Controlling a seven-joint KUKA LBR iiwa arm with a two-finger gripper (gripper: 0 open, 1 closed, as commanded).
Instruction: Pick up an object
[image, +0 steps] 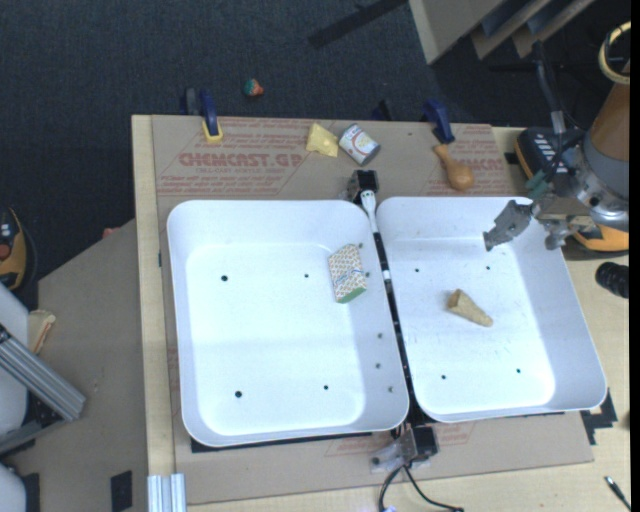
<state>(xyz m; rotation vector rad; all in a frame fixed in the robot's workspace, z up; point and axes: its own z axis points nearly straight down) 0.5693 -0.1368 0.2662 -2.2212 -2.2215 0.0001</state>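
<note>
Hovering over my right bin (560, 300), claw (505, 228), grip unclear; cardboard-topped bench (260, 160) below, dark carpet (100, 70) beyond, wedge (468, 308) inside bin.

Dark carpet floor (150, 50); brown cardboard-topped bench (260, 158); aluminium rail (40, 375) at left.

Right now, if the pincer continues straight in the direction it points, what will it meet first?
The pincer points down and left, so probably the bare floor of the right bin. The tan wedge-shaped piece lies off that line, though depth is unclear.
</note>
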